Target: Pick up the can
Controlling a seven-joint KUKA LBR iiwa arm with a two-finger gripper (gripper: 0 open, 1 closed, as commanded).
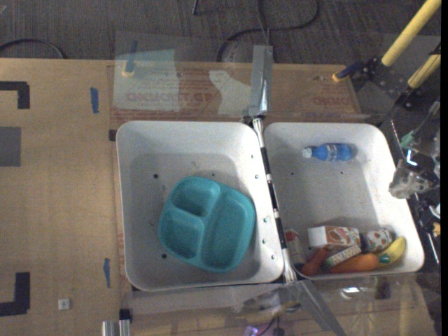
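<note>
step: reach for can | can [379, 239] lies in right bin [364, 135], front corner, beside banana [395, 250] and carrot [355, 262] | gripper [407, 182] at bin's right rim, jaws' state cannot tell | advice: descend straight over can, avoid crowded neighbours

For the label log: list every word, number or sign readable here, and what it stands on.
None can be read.
Cardboard sheet behind the bins: large print, upside down, too blurred to read.
Blue bottle: label too small.
Can and packages at the right bin's near edge: print blurred.
</note>
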